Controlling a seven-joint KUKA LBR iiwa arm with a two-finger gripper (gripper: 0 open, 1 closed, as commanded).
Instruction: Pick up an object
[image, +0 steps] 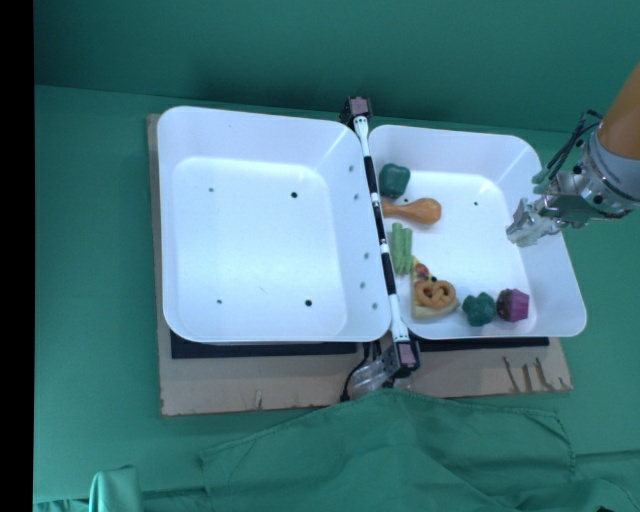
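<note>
The metal two-finger hand (522, 225) hangs over the right rim of the right-hand shallow white plastic bin (555, 290), at the end of the grey arm with its orange band (625, 110). It is small and partly lost against the white wall beneath it, so I cannot tell how it is set; nothing is visibly caught in it.

Everything worth picking lies away from the hand, toward the divider between the bins. Farthest across sit a dark green pepper-shaped toy (394, 179) and, just beside it, an orange drumstick-shaped toy (414, 210). Lower along the divider is a bundle of pale green stalks (401, 247), then a tan pretzel-shaped piece (434, 295) with something small and red-and-yellow tucked against it that I cannot identify. Nearest the hand, though still well apart from it, are a dark teal lumpy toy (479, 308) and a purple cup-like toy (513, 304), close together.

The toys probably crowd the divider and the lower wall because the floor slopes or earlier drops left them there. The hand likely waits at the rim before a descent. The left white bin (180, 140) rests on brown cardboard (250, 395) over the green-draped desk (90, 300).
</note>
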